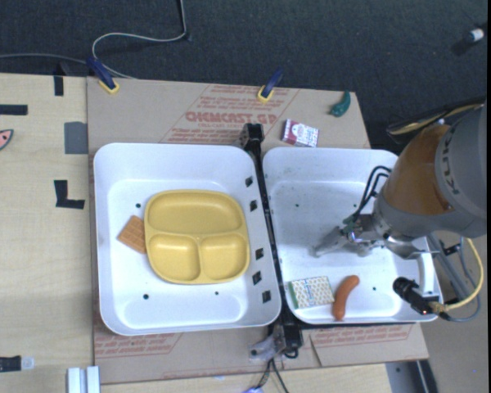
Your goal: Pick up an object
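On the bench I see a sheet of cardboard [229,117] under two white bins, with dark carpet beyond its far edge and a pale wooden tabletop [33,219] to the left. The left bin [114,178] holds a yellow divided plate [198,236] with a tan cracker-like piece [132,234] tucked under its left side. In the right bin [327,166], the claw [327,245] hangs low over the middle of the floor, its two fingers spread apart with nothing between them. A sausage [344,296] and a small green patterned packet [310,291] lie near the front wall, just beside each other and a little apart from the claw. The back half of this bin is bare floor. A small red carton [299,133] sits on the cardboard behind the bins.
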Action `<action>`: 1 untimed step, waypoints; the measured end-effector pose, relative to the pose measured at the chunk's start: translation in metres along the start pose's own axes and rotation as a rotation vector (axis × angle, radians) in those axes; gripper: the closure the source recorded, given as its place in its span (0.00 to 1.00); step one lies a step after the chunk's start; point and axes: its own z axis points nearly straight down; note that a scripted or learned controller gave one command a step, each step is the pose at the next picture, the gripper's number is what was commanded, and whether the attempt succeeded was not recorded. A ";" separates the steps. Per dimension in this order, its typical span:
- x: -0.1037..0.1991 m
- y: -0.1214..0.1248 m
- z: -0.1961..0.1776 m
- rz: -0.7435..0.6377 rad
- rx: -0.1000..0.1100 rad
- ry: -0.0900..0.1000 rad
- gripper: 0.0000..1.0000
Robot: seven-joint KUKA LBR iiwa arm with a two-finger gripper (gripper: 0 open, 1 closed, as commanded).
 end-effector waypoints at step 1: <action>-0.001 0.001 -0.010 0.001 -0.003 -0.003 1.00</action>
